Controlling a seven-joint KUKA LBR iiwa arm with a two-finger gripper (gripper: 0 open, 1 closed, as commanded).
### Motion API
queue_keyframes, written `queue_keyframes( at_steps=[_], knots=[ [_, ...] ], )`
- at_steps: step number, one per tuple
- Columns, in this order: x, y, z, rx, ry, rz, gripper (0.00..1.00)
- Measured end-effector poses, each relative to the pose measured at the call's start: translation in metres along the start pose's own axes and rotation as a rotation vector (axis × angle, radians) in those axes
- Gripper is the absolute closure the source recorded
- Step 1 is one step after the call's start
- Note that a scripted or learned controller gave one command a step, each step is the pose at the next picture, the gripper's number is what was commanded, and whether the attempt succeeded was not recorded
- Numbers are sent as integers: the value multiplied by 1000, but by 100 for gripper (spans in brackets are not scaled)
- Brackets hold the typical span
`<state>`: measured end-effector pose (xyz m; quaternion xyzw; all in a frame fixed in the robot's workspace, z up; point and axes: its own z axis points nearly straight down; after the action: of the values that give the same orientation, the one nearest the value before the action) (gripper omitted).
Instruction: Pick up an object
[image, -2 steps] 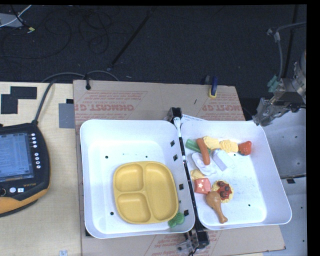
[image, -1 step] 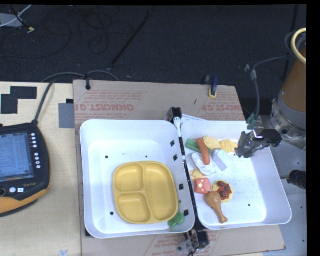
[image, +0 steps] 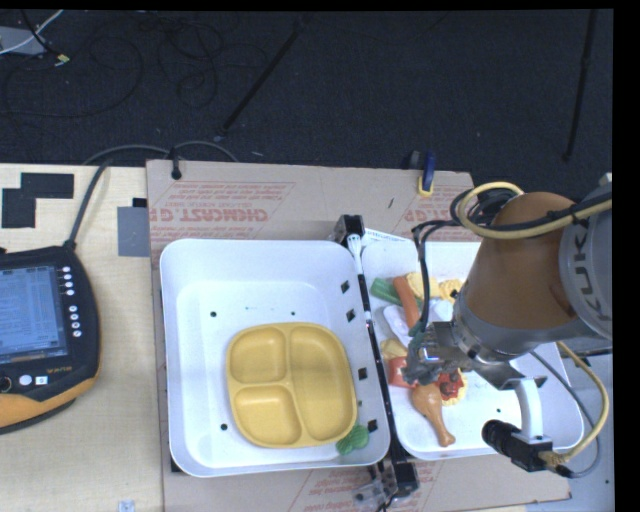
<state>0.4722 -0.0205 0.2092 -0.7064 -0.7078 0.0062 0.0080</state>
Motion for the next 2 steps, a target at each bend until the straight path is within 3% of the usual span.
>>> queue_keyframes(
  at_steps=[1,2],
  knots=[
    [86,2,-132,-30,2,-10,100],
    [-15,0,-187,-24,-5,11,100]
  ],
)
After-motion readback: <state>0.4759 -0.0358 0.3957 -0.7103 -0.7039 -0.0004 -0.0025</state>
